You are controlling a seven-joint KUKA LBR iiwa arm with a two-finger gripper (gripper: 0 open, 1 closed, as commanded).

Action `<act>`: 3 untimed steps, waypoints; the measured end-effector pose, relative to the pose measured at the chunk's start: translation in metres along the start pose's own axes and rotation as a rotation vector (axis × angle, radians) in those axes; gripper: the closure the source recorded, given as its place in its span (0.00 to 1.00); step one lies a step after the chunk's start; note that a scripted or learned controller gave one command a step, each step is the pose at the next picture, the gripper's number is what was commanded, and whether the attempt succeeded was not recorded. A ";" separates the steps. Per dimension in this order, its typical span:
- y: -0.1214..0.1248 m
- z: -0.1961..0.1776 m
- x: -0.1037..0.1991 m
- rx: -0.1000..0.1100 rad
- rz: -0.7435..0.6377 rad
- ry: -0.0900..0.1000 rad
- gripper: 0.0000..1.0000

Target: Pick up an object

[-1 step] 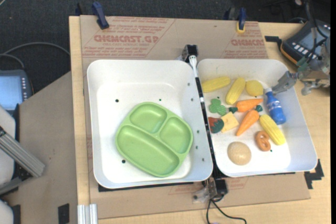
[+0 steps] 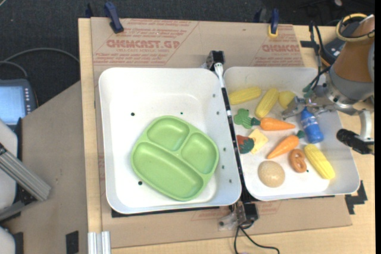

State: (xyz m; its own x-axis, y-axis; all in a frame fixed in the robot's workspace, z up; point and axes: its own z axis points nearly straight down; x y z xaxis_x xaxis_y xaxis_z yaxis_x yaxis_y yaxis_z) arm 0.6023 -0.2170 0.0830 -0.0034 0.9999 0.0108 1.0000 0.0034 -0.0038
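The shallow white right-hand bin [image 2: 351,184] serves as the landmark, and nearly everything of interest lies inside it. The grey arm with its orange band [image 2: 356,59] comes in over the bin's right rim, and its two-finger gripper [image 2: 299,109] hangs low over the upper middle of the bin, just above a small blue plastic bottle [image 2: 311,128]; whether the tool is spread or closed cannot be told from this slanted view, and nothing can be seen caught in it. In the bin's upper left lies a yellow plastic banana [image 2: 244,95], with a yellow toy corn cob [image 2: 266,102] just to its right and a smaller yellow piece [image 2: 287,98] beyond that, close under the gripper. Below the banana sits a green toy broccoli [image 2: 244,119], and beside it an orange plastic carrot [image 2: 276,124] points toward the bottle. Near the bin's left wall rest a red and green toy piece [image 2: 244,143] and a pale yellow wedge [image 2: 259,140], touching. A second orange carrot [image 2: 283,146] lies slanted in the middle, with a brown toy bread roll [image 2: 297,160] just right of it and another yellow corn cob [image 2: 318,162] toward the lower right. A tan round ball [image 2: 271,174] sits near the bin's front edge. Left of this bin, touching it, is the second white bin [image 2: 113,146], holding a green divided plastic plate [image 2: 174,157].
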 end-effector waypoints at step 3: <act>-0.012 -0.068 0.093 -0.002 0.006 -0.010 1.00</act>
State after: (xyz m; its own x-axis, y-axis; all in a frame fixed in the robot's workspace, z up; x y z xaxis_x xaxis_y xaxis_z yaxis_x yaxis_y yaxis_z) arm 0.5907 -0.1243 0.1517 0.0025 1.0000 0.0009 1.0000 -0.0025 -0.0017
